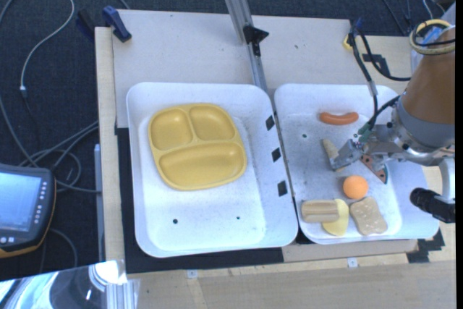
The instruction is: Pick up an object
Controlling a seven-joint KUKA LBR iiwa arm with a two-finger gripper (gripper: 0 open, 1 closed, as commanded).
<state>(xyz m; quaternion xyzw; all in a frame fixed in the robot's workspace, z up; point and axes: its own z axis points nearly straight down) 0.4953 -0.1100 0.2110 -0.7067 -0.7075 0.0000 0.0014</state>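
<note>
The right bin (307, 123) holds several small food toys. A reddish sausage (338, 117) lies near its far side. An orange ball (354, 187) sits toward the front, with a tan bread piece (320, 210), a yellow wedge (337, 226) and a beige cracker (367, 216) along the front wall. My gripper (358, 164) hangs low over the bin's middle, just above the orange ball and in front of the sausage. Its fingers are spread open and nothing sits between them.
A yellow divided plate (197, 146) lies in the left bin (217, 228). A metal pole (239, 3) slants down between the bins. Cables run along the right bin's far right corner (372, 69). A monitor (22, 206) stands off the bench at the left.
</note>
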